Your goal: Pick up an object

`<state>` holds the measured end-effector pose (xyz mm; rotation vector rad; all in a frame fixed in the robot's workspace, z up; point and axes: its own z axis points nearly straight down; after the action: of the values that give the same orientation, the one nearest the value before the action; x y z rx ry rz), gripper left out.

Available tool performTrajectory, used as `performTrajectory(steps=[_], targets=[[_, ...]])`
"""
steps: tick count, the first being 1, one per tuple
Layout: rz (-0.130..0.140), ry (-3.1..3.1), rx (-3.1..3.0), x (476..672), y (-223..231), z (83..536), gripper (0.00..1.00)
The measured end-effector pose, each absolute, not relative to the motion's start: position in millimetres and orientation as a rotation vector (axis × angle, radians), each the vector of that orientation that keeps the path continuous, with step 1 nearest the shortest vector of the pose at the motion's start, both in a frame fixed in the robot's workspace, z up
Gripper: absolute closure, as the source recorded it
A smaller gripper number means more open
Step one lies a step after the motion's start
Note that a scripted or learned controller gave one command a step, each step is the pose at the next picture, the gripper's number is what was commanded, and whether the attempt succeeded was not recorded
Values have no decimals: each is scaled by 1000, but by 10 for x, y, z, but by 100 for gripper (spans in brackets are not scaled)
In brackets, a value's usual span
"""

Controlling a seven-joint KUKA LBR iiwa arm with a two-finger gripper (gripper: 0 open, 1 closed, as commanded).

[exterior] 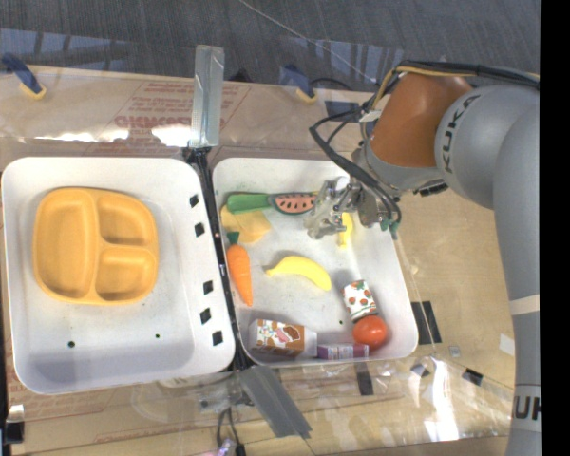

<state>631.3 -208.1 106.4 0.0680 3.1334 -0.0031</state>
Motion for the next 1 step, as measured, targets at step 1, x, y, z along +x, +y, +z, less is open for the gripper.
performTrajectory(steps=[1], targets=[[1, 3122, 137, 6245, -1085, 2238, 100]])
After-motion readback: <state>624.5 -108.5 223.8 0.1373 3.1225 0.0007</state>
